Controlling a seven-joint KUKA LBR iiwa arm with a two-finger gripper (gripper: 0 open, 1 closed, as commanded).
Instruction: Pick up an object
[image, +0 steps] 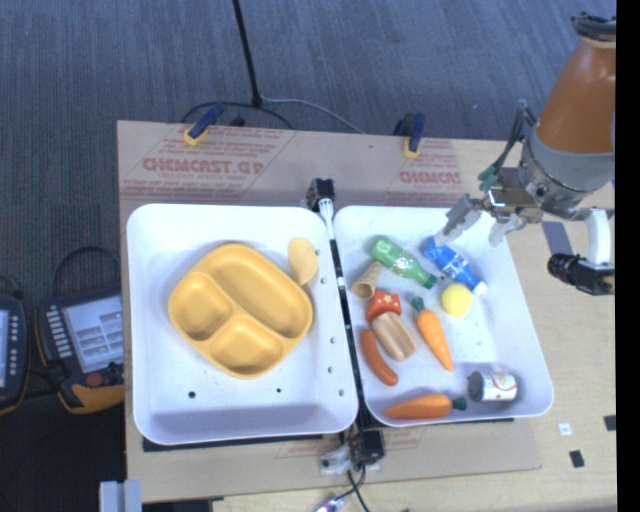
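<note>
Okay, your readout:
Board print (203, 166): read "CHEMCAST GP".
Blue bottle (452, 264): long axis ran upper-left to lower-right.
Gripper (478, 223): fingers were spread, holding nothing, above bottle.

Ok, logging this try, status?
Hand open, above right bin's far edge. Nothing held. Blue bottle nearest, beside green bottle and yellow ball.
</note>
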